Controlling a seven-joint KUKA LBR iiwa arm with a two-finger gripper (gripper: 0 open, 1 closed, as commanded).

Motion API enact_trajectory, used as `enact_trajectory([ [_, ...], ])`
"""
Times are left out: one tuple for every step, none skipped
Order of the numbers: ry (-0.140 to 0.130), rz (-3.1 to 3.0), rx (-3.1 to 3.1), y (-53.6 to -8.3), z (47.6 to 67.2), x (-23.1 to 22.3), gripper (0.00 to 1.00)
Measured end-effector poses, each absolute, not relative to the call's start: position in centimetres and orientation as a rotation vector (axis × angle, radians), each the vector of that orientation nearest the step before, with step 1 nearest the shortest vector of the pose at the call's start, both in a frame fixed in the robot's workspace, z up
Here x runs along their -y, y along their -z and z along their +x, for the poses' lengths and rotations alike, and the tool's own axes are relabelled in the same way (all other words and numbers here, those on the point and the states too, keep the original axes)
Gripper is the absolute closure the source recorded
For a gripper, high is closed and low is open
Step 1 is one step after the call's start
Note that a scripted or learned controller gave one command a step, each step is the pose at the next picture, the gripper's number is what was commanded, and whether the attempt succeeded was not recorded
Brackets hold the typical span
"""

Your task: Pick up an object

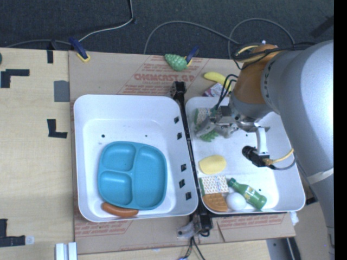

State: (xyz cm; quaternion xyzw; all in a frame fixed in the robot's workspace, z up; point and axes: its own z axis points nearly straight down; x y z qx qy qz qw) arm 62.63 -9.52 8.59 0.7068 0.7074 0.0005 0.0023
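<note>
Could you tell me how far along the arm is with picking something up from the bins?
Done: the arm has reached into the right bin, and its claw is low over a green item near the divider. In hand: nothing visibly lifted; whether the claw grips that item is unclear. Left: grasp and lift. The yellow piece, green bottle and white egg lie loose there; the sausage lies by the blue plate.

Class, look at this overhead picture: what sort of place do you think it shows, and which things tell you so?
Probably a robotics lab test bench, not a kitchen: a grey robot arm reaches over two white bins, toy food such as a green bottle lies in one, and loose cables trail behind.
</note>
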Motion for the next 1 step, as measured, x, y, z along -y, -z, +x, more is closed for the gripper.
enact_trajectory([
  [-0.002, 2.218, -2.221, -8.61, 62.7, 10.09, 0.0],
])
